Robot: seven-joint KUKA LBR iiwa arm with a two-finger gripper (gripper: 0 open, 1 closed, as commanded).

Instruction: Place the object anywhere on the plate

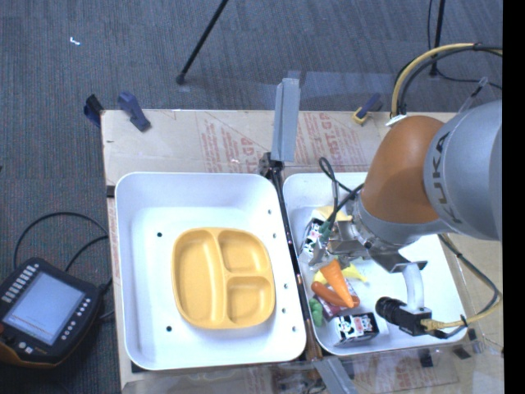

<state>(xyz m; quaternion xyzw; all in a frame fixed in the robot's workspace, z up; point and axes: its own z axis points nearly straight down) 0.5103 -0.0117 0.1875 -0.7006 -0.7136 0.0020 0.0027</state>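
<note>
The table [205, 138] carries two shallow white plastic bins. In the left bin [139, 220] lies a yellow plate [223, 278], smooth, with rounded corners and three compartments, all bare. The right bin [451, 277] holds a heap of small toys: an orange carrot-shaped object [338, 280] with a pointed end, a red piece [328, 298] just below it, a green piece [316, 310], and two small black-and-white cartons [358, 327]. The grey arm [443, 179] with its glossy orange band hangs over this bin. The pincer [349, 245] is low above the heap, near the carrot; one cannot tell how wide it stands.
</note>
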